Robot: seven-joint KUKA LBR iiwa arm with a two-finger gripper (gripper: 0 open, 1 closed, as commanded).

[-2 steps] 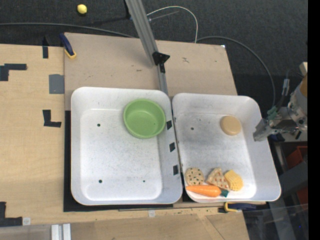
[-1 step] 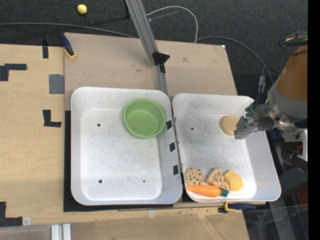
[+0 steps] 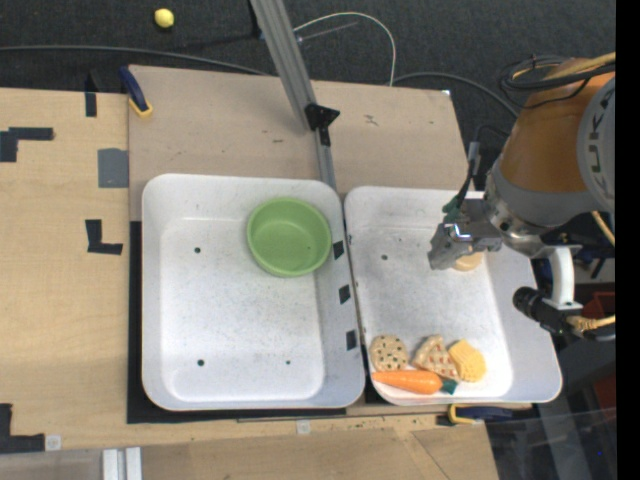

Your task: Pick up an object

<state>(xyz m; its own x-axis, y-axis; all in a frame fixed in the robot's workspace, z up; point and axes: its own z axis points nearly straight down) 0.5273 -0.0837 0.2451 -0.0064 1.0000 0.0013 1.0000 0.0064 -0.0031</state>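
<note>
my arm [image 3: 560, 138] is cut off by the right edge of the frame, so i see just the orange band and grey wrist. my gripper [image 3: 452, 248] covers most of a small tan object [image 3: 467, 261] at the right bin's [image 3: 400, 218] upper right; i can't tell what it is, or whether it sits between my fingers. at the lower middle of that bin the food pieces [image 3: 430, 360] overlap, too small to name surely. a tiny yellow thing [image 3: 164, 17] at upper left is too small to identify.
</note>
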